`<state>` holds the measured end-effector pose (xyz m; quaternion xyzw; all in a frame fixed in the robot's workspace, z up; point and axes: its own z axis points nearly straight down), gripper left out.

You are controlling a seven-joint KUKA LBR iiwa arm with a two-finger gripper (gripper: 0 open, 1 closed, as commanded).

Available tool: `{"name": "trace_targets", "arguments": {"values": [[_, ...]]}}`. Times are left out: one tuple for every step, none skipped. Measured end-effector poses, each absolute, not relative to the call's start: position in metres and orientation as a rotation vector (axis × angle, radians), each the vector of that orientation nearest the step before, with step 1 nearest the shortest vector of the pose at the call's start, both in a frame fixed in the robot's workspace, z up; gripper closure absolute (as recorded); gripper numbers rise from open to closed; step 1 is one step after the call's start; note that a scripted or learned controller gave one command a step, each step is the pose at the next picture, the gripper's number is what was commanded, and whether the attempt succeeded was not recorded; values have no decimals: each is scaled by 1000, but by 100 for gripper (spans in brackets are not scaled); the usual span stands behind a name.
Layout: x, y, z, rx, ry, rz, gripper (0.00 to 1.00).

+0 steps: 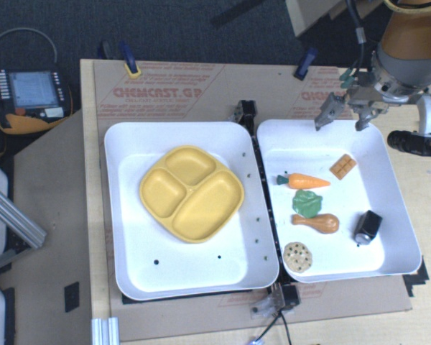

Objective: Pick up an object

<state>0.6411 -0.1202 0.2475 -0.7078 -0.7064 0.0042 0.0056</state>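
Nearest the camera, a round speckled cookie (297, 256) lies at the front-left corner of the right bin (395, 192), about 7 o'clock from that bin's middle. Starting from the left, the left bin (122, 192) bears a yellow divided plate (192, 192) at its centre. In the right bin, a carrot (307, 182) lies at 10 o'clock, a green leafy piece (307, 204) just below it, and a drumstick (318, 223) just below that. A tan cracker (343, 167) sits at 12 o'clock and a small black block (367, 226) at 4 o'clock.

Above the bin's far rim, at 12 o'clock, hangs the gripper (341, 119), its fingers spread apart and bare.

These look like light, rigid toy foods, probably smooth plastic and a little slippery. The carrot seems the easiest pick: closing across its thick orange middle should hold. The flat cookie and cracker offer little height to pinch.
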Motion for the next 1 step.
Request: {"name": "trace_targets", "arguments": {"values": [[643,-120,255,-2220,-2221,1,0]]}}
